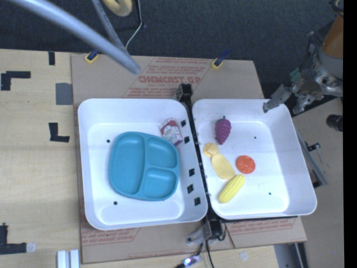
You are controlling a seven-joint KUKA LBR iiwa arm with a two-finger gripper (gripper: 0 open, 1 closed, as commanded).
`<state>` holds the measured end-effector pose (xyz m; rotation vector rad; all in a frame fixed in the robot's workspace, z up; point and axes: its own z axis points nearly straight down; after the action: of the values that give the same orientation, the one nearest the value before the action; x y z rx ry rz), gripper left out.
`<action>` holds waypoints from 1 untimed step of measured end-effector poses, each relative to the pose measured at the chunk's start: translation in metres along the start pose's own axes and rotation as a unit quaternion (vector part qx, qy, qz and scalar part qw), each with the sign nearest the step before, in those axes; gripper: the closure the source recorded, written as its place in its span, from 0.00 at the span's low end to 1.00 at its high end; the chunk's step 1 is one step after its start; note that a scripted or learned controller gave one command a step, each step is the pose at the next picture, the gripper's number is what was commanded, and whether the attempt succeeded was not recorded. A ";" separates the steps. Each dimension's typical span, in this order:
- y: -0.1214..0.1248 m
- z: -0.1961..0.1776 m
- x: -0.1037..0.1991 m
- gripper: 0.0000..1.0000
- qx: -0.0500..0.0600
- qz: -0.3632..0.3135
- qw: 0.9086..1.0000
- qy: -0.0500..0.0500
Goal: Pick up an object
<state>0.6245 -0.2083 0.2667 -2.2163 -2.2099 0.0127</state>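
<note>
My gripper [277, 101] hangs over the right bin's [298, 175] far right corner; whether it is spread I cannot tell. The purple grape bunch [222, 130], knobbly plastic, lies well apart near the bin's far left edge, above a smooth orange tomato [245, 164] and yellow corn [231, 188].

Blue tray [144, 167] in left bin [92, 113]; grapes [222, 130], corn [231, 188], orange ball [245, 164] in right bin [295, 172]; end effector [290, 96] above its corner.

left bin [89, 149]: blue divided plate [144, 165], small packet [171, 130] | cardboard sheet [162, 78] beneath
</note>
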 end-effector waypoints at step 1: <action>0.002 -0.009 0.001 0.00 -0.006 -0.002 1.000 -0.001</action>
<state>0.6266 -0.2073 0.2754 -2.2196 -2.2225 0.0016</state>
